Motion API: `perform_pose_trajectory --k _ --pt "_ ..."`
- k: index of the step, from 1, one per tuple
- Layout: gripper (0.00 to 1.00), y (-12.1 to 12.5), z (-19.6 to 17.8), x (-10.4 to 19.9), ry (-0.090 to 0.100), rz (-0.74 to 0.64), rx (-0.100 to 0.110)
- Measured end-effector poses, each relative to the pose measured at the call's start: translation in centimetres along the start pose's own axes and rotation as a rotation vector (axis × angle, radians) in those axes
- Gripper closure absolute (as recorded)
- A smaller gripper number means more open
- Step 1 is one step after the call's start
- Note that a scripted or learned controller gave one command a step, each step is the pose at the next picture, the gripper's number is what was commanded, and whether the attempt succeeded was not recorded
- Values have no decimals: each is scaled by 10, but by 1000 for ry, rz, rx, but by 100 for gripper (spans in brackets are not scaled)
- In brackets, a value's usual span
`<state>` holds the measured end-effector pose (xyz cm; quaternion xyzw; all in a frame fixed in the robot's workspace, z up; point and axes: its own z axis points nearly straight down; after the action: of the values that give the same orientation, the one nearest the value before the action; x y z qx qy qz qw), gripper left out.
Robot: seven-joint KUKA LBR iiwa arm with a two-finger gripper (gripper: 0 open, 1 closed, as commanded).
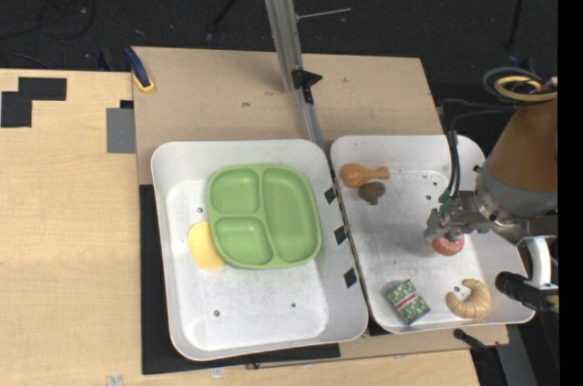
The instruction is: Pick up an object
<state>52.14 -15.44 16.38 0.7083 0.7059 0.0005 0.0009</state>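
End effector (446, 225): low in the right bin (401, 193), directly over the small red object (448, 245) | jaw state: cannot tell (wrist hides it) | target: red object just below the tip, roundish, no clear long axis.

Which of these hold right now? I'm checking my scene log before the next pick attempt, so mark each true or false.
1. The green divided plate lies in the left bin. True.
2. The yellow object sits in the right bin. False: it lies in the left bin, tucked against the plate's left edge.
3. The gripper is over the right bin, just above a small red object. True.
4. The croissant lies beside the green packet near the right bin's front edge. True.
5. The orange pear-shaped toy rests on the plate. False: it lies in the right bin's far-left corner.
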Motion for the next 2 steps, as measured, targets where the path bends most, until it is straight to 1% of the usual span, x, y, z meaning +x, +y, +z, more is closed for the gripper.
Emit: perform_pose_trajectory --k 1,2 --pt "100 6 -63 -2 -1 -4 -3" --pt "100 7 -113 -3 -1 -5 -1"
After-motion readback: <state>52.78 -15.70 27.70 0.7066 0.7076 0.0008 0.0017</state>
